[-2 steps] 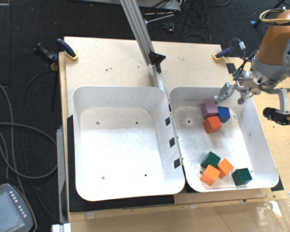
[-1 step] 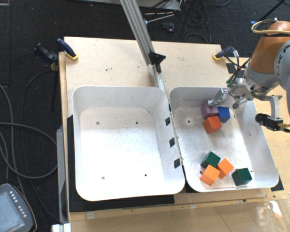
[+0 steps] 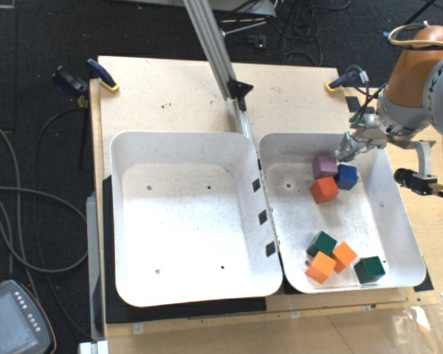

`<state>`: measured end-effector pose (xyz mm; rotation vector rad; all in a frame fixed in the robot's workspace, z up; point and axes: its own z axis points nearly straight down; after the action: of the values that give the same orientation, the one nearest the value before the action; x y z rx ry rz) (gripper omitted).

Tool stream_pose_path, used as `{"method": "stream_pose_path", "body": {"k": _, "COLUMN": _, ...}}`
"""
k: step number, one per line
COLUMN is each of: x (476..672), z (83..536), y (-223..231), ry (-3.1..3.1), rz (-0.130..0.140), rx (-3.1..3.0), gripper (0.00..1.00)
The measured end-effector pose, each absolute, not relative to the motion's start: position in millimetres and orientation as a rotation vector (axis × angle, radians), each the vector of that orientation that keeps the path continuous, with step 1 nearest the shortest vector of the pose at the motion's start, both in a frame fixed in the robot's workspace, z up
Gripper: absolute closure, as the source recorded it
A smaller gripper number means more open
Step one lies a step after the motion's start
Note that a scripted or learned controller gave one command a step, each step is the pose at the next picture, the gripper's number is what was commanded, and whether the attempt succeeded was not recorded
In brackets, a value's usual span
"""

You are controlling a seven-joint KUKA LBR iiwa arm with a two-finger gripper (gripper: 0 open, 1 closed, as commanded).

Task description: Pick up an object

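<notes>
A screen [image 3: 15, 323] sits on the dark floor far left of the right bin, at the lower corner, with cables [image 3: 15, 220] looping above it. A blue and yellow clamp [image 3: 85, 80] grips the far left corner of the tabletop [image 3: 177, 94]. The left bin [image 3: 125, 220] lies edge to edge with the right bin [image 3: 402, 234], sharing its left rim. A metal pole [image 3: 210, 39] slants down from the top and ends just above the seam where the two bins meet.

Inside the right bin, two groups of blocks lie well apart. In its far half, a purple block [image 3: 325, 165], an orange-red block [image 3: 325, 189] and a blue block [image 3: 347, 176] touch one another, the purple one farthest back, the blue one on the right. In its near half lie a dark green block [image 3: 323, 243], an orange block [image 3: 320, 267] just below it, a second orange block [image 3: 345, 255] beside both, and another green block [image 3: 369, 269] nearest the bin's lower right corner.

A second clamp [image 3: 347, 80] sits above the bin's far right corner. The pincer [image 3: 347, 150] hangs over the bin's far right part, its tip just above the purple and blue blocks; whether it is open or closed cannot be told, and no block is seen in it. The arm [image 3: 417, 80] reaches in beyond the bin's right rim.
</notes>
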<state>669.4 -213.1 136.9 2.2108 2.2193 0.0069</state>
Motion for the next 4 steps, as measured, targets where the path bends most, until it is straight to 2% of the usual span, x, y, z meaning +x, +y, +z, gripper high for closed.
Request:
{"method": "stream_pose_path", "body": {"k": 1, "x": 671.5, "z": 202.0, "y": -213.7, "ry": 2.218, "rz": 0.006, "rx": 2.213, "gripper": 1.00}}
{"method": "stream_pose_path", "body": {"k": 2, "x": 672.6, "z": 222.9, "y": -213.6, "ry": 2.221, "rz": 0.004, "rx": 2.215, "gripper": 1.00}}
{"method": "stream_pose_path", "body": {"k": 4, "x": 661.9, "z": 217.3, "y": -96.6, "ry": 2.231, "rz": 0.000, "rx": 2.215, "gripper": 1.00}}
